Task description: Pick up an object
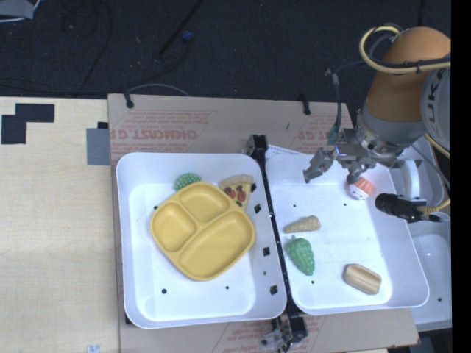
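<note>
Bread roll (362, 279): tan, lying at the near right of the right bin (412, 289) — the item closest to the camera.
Green grapes (301, 255): knobbly cluster near the right bin's left wall, just near of the cone-shaped piece.
Cone-shaped piece (302, 225): pale tan, lying on its side in the left middle of the right bin, apart from the grapes.
White die-like piece (360, 189): small, with red marks, at the far right of the right bin, just below the gripper's right finger.
Gripper (337, 168): hovers over the far part of the right bin, fingers spread apart with nothing between them.
Arm (405, 79): grey with an orange band, reaching in from the right.
Left bin (136, 285): white, side by side with the right bin.
Yellow tray (202, 229): three compartments, tilted, in the middle of the left bin.
Pizza slice (237, 187): toy wedge touching the tray's far right edge.
Green item (188, 180): small and bumpy, at the tray's far edge — partly hidden behind it.
</note>
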Robot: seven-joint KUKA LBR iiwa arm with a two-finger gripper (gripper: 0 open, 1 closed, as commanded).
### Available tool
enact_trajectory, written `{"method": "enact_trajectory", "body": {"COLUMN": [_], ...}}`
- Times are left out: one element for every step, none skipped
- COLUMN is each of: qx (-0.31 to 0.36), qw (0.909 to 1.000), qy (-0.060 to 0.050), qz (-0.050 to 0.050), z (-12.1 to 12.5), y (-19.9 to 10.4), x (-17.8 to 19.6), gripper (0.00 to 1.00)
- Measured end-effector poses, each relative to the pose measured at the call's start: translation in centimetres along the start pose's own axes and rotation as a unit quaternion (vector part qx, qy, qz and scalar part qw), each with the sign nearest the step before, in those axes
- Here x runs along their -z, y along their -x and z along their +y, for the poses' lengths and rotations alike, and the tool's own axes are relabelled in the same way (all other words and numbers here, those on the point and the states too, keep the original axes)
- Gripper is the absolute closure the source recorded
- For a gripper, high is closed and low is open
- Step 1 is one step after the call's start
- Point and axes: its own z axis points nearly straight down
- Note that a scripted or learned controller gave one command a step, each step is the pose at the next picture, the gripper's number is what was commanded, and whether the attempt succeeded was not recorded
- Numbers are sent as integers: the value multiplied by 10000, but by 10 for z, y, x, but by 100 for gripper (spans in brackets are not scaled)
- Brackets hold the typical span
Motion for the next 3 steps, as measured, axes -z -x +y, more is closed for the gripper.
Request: {"method": "enact_trajectory", "body": {"qx": [7, 2, -1], "qw": [10000, 10000, 10000], "qy": [68, 32, 40], "qz": [-7, -3, -6], "z": [2, 5, 11], "y": [0, 1, 7], "x": [8, -56, -105], "gripper": [0, 0, 0]}}
